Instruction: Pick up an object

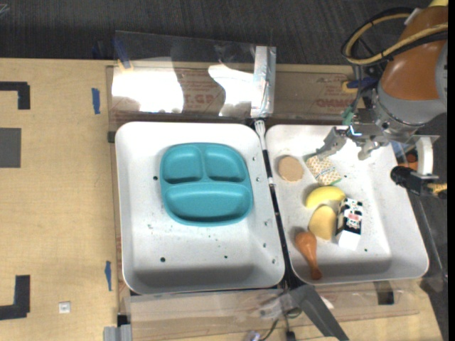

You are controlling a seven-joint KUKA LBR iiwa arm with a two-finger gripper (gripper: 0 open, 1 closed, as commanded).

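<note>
In the right bin, a yellow lemon lies at 7 o'clock from the gripper, well apart. The gripper hangs open with nothing between its fingers, above the bin's far edge. Bare floor lies between them; a patterned pouch sits near the left finger.

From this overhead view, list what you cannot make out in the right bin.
- Small patterned item beside the hand: too small and blurred to identify.
- Black-and-white object: print too small to read; what it is stays unclear.
- Yellow objects: they overlap, so where one ends is hidden.
- Arm: cut off by the top and right edges.
</note>
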